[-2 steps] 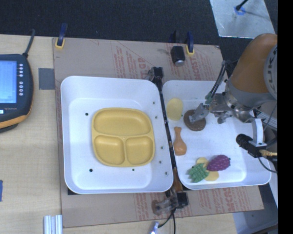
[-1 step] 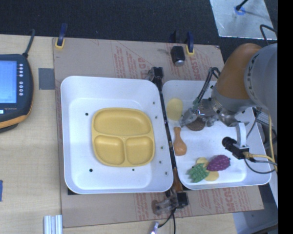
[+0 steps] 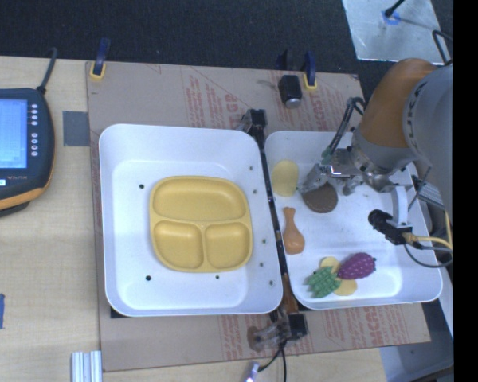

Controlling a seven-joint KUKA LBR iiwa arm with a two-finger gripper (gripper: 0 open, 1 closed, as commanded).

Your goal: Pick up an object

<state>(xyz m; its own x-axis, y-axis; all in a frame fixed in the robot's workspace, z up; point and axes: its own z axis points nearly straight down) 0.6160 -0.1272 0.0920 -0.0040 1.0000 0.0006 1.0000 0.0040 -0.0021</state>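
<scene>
The right bin (image 3: 418, 293) holds several small objects. A pale yellow piece (image 3: 284, 177) lies at its left wall, with an orange drumstick-shaped toy (image 3: 291, 233) below it. A brown round piece (image 3: 321, 200) sits near the bin's middle. At the front are a purple grape bunch (image 3: 356, 266), a green leafy toy (image 3: 322, 282) and small yellow bits (image 3: 328, 263). My gripper (image 3: 331, 185) hangs over the back of the right bin, just above the brown round piece. Its fingers stand apart and open, with nothing between them.
The left bin (image 3: 119, 213) bears a yellow divided plate (image 3: 201, 222). A teach pendant (image 3: 12, 150) lies on the bench at the far left. A black cable plug (image 3: 386, 225) hangs from the arm over the right bin's right side.
</scene>
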